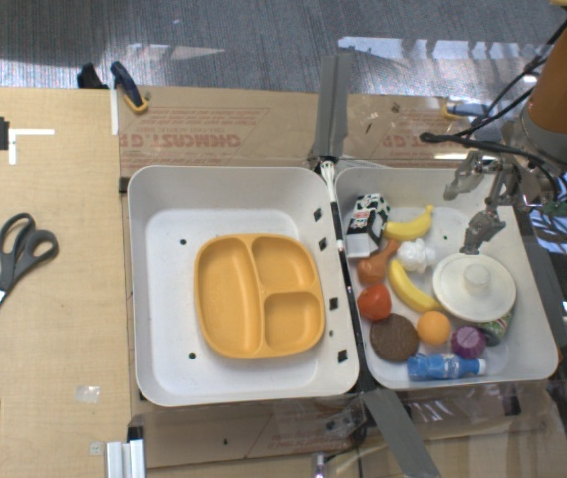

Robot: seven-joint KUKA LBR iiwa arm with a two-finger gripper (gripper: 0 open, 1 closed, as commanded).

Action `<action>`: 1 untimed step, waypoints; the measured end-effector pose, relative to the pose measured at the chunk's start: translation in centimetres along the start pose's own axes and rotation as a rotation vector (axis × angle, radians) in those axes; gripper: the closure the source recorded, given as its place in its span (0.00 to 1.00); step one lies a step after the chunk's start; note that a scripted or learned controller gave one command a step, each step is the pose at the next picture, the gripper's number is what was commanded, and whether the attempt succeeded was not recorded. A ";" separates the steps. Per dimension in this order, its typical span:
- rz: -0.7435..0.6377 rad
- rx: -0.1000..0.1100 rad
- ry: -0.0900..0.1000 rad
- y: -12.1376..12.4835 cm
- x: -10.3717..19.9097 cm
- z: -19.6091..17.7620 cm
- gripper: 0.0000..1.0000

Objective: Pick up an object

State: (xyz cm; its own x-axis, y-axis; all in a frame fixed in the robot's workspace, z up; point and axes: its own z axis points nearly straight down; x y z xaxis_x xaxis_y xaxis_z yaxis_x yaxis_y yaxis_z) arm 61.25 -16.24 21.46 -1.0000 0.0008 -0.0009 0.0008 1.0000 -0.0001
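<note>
the gripper (484, 212) hung over the right bin (540, 297) at its 1 o'clock corner, fingers spread and grasping nothing. the pickable things lay crowded below: two bananas (410, 287), one tomato (374, 302), one orange (433, 326), one brown cookie (395, 337), one blue bottle (443, 367), one white lidded bowl (474, 285) (at 6 o'clock of the gripper). packed so tight, a descent could likely jam a finger on a neighbour or nudge the round ones away. the left bin (153, 287) held one yellow tray (260, 294).
</note>
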 end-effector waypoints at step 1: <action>0.141 0.000 -0.001 -0.7 -2.9 10.4 0.00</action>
State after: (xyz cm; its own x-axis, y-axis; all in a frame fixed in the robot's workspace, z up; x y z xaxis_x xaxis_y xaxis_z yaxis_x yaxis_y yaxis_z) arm 64.20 -17.00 11.05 -0.9900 0.1414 -0.0015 0.1414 0.9900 0.0000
